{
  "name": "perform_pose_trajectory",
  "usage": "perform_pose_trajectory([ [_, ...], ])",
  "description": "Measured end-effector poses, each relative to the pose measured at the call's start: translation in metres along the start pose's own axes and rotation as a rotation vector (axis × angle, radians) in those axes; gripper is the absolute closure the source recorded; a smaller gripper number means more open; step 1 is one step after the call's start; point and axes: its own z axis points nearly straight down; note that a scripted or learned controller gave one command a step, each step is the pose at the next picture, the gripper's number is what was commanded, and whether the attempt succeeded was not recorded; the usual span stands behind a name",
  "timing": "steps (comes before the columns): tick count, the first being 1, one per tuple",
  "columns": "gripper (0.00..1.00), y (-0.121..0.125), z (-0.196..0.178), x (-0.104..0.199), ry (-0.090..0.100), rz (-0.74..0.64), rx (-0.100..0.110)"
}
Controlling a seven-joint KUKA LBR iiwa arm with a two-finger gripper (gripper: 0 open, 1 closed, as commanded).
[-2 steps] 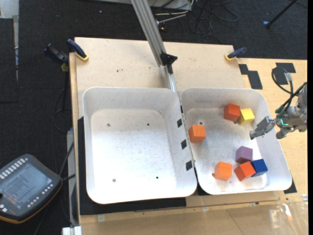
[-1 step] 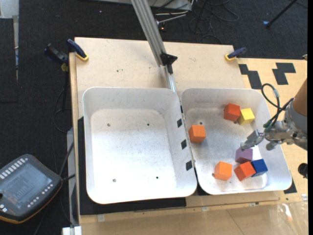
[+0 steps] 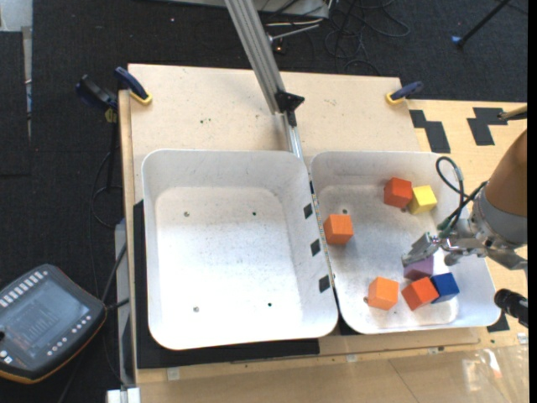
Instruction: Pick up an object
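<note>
The jaws [image 3: 430, 250] hang low in the right white plastic bin [image 3: 352, 170], directly over the small purple block [image 3: 419, 266] that lies beside the red-orange cube [image 3: 419, 292], probably aiming at it, but I cannot tell if they are apart.

We see even, bright, diffuse light over the tabletop [image 3: 218, 112], with the floor around it falling nearly black. The two white bins [image 3: 226, 242] read almost blown out, their speckles faint. Shadows are soft and short, pooling just beside the cubes [image 3: 339, 228] and under the bins' near rims. Overall sharpness is modest, and the bottom-right corner beyond the bins looks hazy.
</note>
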Motion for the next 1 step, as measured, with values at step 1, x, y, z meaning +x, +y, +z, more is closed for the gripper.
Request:
perform_pose_trajectory([
  [1, 0.00, 0.0048, 0.0447, -0.0001, 0.000, -0.001, 0.000],
])
